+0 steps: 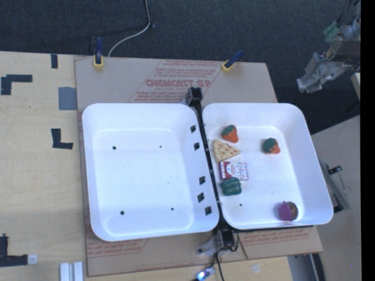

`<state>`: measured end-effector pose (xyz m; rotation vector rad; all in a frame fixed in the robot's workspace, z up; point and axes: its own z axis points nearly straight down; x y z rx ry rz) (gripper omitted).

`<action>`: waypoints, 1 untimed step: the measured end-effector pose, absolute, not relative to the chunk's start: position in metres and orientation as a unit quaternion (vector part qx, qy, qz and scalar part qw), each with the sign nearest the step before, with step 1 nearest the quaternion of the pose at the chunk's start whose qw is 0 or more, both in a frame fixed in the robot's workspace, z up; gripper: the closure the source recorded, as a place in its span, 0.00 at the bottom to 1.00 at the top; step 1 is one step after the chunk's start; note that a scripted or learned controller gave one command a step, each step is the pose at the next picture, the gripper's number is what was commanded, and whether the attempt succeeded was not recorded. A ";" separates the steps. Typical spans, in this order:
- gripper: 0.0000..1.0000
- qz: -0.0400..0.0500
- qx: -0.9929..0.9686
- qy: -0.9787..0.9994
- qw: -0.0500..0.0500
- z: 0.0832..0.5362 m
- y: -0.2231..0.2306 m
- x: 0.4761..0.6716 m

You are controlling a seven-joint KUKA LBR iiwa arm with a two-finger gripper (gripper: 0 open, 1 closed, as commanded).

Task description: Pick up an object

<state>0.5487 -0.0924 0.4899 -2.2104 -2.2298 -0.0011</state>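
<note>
The right bin [309,134] holds several small toy foods. A red-orange one with a green top [229,133] lies near the divider, and a second like it [270,146] sits farther right. A tan wedge [224,150], a red-and-white carton [234,170] and a green pepper [230,186] line up along the bin's left side. A purple fruit [287,211] rests in the front right corner. My gripper [309,82] hangs at the upper right, outside the bins and well above and behind the right bin's far corner, with nothing seen in it.
The left bin [89,122] adjoins the right one along a clipped divider [202,157]. Both rest on a cardboard sheet [176,81] held by two clamps [97,57]. A cable [132,37] runs over the dark floor behind.
</note>
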 end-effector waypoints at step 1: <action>1.00 0.006 -0.708 -0.706 0.008 0.210 -0.129 0.495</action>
